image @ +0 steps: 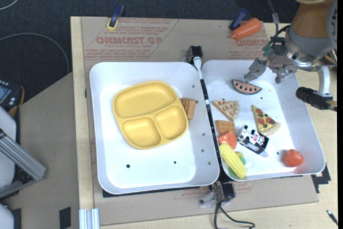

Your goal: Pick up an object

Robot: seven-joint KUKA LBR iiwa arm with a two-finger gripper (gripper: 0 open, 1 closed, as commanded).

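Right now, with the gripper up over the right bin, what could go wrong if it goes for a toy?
The open gripper hangs above the watermelon slice, near the right bin's far wall; a finger might clip that wall. The slice lies flat and thin, so the fingers could slide over it. Further down, the corn, tomato piece and cracker crowd together, so a grab there may catch two.

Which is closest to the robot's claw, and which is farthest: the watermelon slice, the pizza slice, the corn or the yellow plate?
From the gripper:
1. Watermelon slice, just below-left of it in the right bin.
2. Pizza slice, mid right bin.
3. Corn, right bin's near-left corner.
4. Yellow plate, over in the left bin.
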